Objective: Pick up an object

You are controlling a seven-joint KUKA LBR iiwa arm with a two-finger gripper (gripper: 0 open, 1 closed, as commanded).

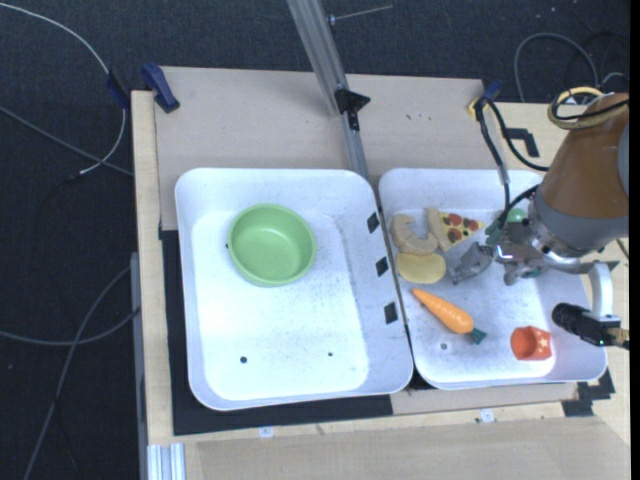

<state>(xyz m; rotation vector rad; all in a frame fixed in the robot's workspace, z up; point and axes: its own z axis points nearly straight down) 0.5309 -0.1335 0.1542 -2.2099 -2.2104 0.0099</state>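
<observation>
My gripper (490, 265) hangs over the middle of the right bin (580, 368), its two fingers spread apart with nothing between them. An orange carrot (444, 311) lies just below and left of it. A pizza slice (452, 227) sits up and left of the fingers. Beside that are a tan bread-like piece (408, 230) and a yellow round piece (421, 267). A red-orange pepper-like toy (531, 343) rests near the bin's front right.
The left bin (200, 298) holds a green bowl (271, 244). A metal pole (325, 48) slants down to the gap between the bins. Black cables (495, 148) run by the right bin's back edge. The orange-banded arm (590, 168) fills the right side.
</observation>
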